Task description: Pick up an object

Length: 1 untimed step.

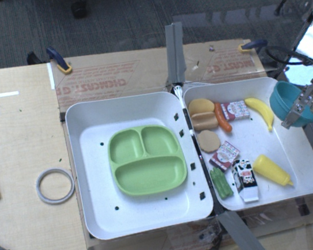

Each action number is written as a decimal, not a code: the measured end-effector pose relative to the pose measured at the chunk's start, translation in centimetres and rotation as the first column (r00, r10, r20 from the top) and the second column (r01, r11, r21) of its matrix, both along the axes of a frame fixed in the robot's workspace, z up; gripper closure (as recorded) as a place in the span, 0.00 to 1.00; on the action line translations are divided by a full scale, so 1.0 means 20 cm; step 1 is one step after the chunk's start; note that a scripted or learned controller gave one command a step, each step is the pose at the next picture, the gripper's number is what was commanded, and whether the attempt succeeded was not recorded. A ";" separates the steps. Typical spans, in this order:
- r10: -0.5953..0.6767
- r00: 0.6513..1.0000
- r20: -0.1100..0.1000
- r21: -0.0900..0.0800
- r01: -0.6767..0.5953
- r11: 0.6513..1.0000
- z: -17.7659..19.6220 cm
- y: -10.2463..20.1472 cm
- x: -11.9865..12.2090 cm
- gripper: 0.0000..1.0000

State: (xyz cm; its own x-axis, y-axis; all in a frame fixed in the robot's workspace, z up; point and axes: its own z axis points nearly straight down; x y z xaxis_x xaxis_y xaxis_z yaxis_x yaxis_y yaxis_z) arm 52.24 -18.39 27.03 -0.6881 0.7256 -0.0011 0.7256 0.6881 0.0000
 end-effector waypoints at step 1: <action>0.065 0.998 -0.002 0.001 -0.065 0.998 -0.29 -0.19 -0.22 1.00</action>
State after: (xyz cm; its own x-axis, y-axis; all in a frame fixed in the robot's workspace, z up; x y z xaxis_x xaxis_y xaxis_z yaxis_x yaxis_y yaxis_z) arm 47.78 -22.20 21.15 -0.7335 0.6797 0.0016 0.6797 0.7335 -0.0008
